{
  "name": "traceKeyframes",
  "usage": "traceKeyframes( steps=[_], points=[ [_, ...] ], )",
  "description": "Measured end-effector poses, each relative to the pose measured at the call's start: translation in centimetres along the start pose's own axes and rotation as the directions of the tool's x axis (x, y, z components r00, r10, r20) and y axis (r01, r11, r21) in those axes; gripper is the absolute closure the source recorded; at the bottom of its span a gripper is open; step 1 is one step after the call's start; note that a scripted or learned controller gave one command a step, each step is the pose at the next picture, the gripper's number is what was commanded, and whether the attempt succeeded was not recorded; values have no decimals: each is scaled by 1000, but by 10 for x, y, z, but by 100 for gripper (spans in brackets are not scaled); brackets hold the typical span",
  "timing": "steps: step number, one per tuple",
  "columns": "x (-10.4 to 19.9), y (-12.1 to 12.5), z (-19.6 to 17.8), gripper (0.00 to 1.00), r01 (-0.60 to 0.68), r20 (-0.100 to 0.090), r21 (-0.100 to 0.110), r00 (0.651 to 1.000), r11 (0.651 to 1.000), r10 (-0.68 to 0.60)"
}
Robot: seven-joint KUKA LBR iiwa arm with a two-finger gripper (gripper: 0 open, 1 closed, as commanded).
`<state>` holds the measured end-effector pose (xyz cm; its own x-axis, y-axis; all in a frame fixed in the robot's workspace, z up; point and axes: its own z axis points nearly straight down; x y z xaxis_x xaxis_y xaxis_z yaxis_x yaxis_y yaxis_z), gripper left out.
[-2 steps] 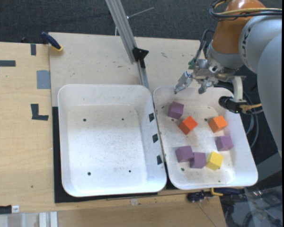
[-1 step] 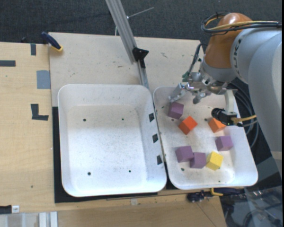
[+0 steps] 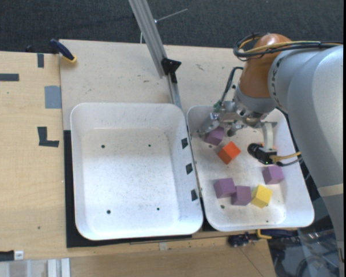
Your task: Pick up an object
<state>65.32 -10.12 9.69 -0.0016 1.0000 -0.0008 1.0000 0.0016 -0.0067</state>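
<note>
In the right bin point(image 3: 303, 212), my gripper point(image 3: 220, 126) is down at the far left corner. A purple block point(image 3: 214, 136) sits right at its tip, partly covered by it; I cannot tell whether the block is held. Just to the right and nearer lies an orange block point(image 3: 229, 152). Two purple blocks point(image 3: 224, 187) point(image 3: 241, 195) lie side by side near the bin's front. A yellow block point(image 3: 262, 196) is beside them, and another purple block point(image 3: 273, 175) rests toward the right wall.
The left bin point(image 3: 75, 120) stands against the right one, their walls meeting in the middle. A slanted metal rail point(image 3: 153, 36) runs down to the far edge between the bins. The arm's grey body point(image 3: 317, 97) covers the right bin's far right side.
</note>
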Motion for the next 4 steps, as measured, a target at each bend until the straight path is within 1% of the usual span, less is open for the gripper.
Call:
traceKeyframes(
  steps=[1, 2, 3, 4],
  points=[
    [1, 1, -13, 100, 1, -1, -4, 1000, 1000, -1],
    [-3, 11, -70, 100, 0, 0, -11, 1000, 1000, 0],
    [4, 20, -124, 100, 1, -1, -11, 1000, 1000, -1],
    [4, 20, -148, 100, 0, -1, -8, 1000, 1000, 0]
  ],
)
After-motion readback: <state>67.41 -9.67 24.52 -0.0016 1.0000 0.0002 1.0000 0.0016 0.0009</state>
